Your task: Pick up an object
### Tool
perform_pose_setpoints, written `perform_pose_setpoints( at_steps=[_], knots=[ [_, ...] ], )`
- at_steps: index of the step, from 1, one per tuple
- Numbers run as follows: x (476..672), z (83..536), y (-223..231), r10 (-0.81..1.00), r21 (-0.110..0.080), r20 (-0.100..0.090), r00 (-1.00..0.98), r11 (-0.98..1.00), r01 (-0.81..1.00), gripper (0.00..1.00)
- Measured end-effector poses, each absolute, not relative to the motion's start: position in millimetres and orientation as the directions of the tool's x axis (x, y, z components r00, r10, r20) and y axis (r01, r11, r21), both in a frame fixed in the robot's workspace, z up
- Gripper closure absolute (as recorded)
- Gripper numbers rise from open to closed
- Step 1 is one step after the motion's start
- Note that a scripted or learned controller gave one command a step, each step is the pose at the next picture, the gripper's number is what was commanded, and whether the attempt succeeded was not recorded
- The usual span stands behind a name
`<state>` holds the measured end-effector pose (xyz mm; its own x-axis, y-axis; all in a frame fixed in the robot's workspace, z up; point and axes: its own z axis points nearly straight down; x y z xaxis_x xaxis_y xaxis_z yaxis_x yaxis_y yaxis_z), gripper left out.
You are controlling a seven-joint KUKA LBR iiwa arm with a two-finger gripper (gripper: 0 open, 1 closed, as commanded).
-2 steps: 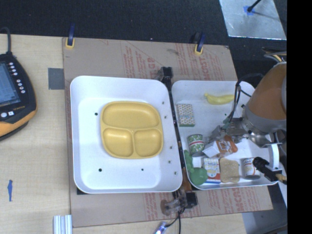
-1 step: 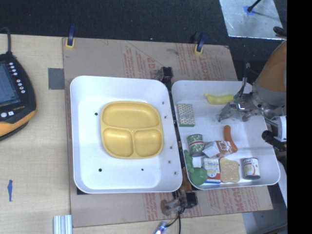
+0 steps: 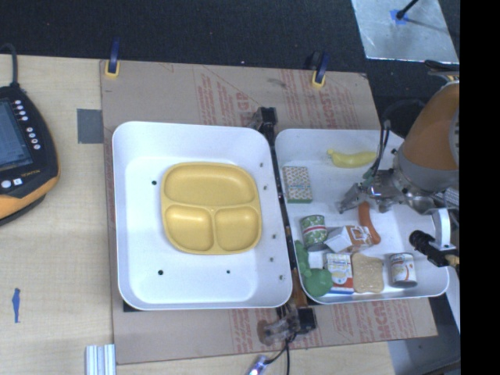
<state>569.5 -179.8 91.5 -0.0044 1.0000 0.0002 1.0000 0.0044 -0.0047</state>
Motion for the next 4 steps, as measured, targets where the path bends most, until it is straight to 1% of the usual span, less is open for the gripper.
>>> perform_pose_setpoints(
  at_steps=[1, 2, 3, 4],
  knots=[
    [569.5, 102, -181, 1.0, -0.006, 0.0, -0.005, 0.005, 1.0, 1.0],
    [656.5, 108, -129, 1.0, -0.002, 0.001, -0.004, 0.004, 1.0, 1.0],
    [584.4, 193, -73, 1.0, -0.002, 0.002, -0.005, 0.005, 1.0, 1.0],
    [552.3, 222, -10, 1.0, -0.005, 0.001, -0.005, 0.005, 1.0, 1.0]
  ],
)
